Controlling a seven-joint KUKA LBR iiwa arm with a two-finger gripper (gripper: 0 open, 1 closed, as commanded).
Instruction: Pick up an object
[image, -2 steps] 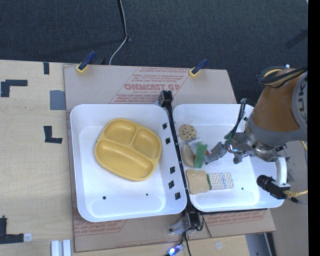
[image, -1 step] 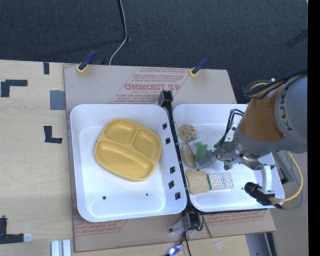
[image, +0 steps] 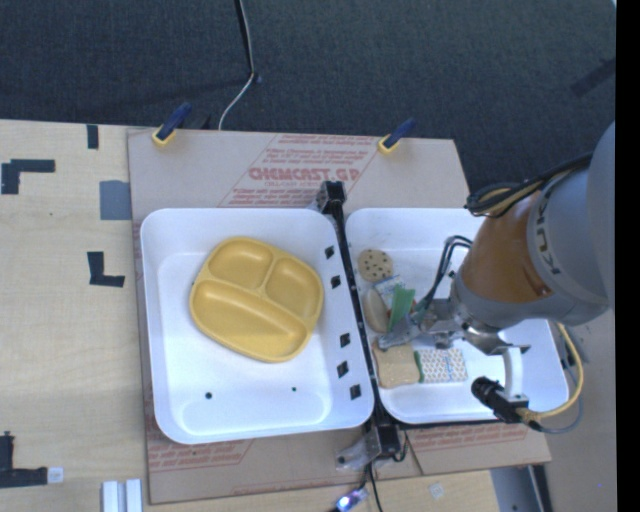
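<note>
The right bin (image: 545, 375) holds a small cluster of objects near its left wall. A round speckled disc (image: 375, 264) lies farthest back. In front of it are a green piece (image: 402, 299) and a tan oval piece (image: 375, 310). A tan square slab (image: 397, 369) and a white dotted packet (image: 442, 364) lie nearer the front. My gripper (image: 405, 332) is low over the cluster, between the green piece and the tan slab. The wrist hides what lies right under it.
A yellow divided plate (image: 258, 298) lies in the left bin (image: 170, 400). A black divider (image: 345, 300) runs between the bins. The arm's orange band and grey body (image: 520, 265) cover the right bin's right half. Cables loop near the bin's front right corner (image: 520, 405).
</note>
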